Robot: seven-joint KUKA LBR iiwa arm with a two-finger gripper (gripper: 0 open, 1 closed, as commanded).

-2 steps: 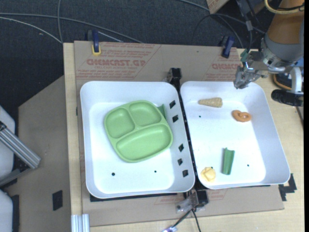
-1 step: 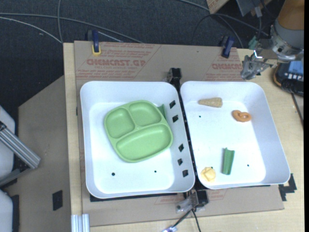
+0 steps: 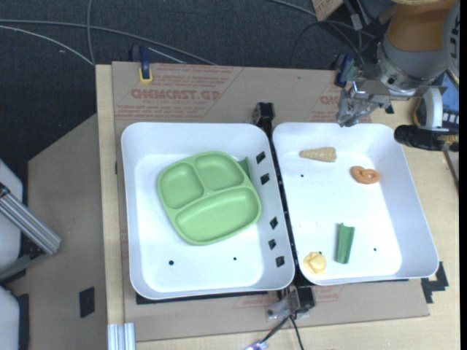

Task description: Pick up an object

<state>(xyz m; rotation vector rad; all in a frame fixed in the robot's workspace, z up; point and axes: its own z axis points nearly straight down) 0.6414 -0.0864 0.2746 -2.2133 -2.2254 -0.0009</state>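
The right bin [image 3: 408,217] holds a tan cone-shaped piece [image 3: 319,154] near its back edge, an orange pretzel-like piece [image 3: 365,174] to the right of it, a green stick [image 3: 344,243] toward the front, and a small yellow piece [image 3: 315,262] at the front left. My gripper [image 3: 352,115] hangs over the back rim of the right bin, above and to the right of the tan cone, with nothing visible between its fingers. The arm's orange band rises at the top right corner.
The left bin [image 3: 146,254] holds a green divided plate [image 3: 209,196] with a darker green item tucked at its right edge. A black divider with clips [image 3: 273,195] runs between the bins. Cables cross the dark floor behind the bench.
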